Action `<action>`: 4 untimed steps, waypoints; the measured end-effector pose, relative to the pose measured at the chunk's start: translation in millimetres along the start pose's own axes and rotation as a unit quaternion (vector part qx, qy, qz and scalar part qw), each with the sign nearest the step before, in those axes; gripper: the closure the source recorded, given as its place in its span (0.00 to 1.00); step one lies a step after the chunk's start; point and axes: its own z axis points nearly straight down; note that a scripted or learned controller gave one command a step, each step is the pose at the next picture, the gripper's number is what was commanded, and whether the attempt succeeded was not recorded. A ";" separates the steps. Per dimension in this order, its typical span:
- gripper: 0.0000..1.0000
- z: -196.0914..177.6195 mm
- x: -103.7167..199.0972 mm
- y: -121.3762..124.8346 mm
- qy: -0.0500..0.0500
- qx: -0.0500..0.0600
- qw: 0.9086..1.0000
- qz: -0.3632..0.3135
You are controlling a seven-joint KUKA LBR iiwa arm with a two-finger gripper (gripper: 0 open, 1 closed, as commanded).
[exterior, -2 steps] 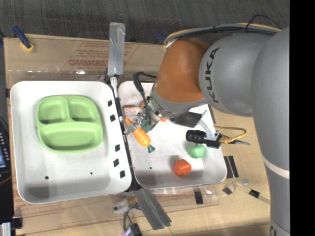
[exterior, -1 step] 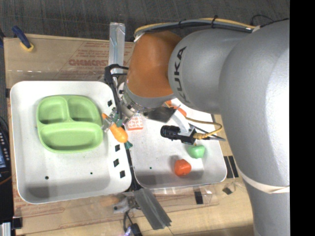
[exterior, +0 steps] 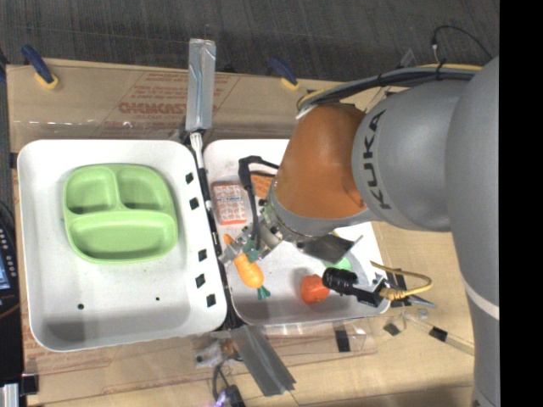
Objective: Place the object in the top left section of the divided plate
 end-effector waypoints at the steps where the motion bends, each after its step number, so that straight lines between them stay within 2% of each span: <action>1: 1.00 -14.4 -5.0 111.0 0.000 -0.001 1.000 -0.012; 2: 1.00 0.1 -36.7 38.4 0.000 0.000 1.000 0.021; 3: 1.00 -0.3 47.7 89.7 0.000 -0.001 0.999 0.034; 4: 1.00 -0.1 -74.7 -5.9 -0.001 0.000 0.999 0.049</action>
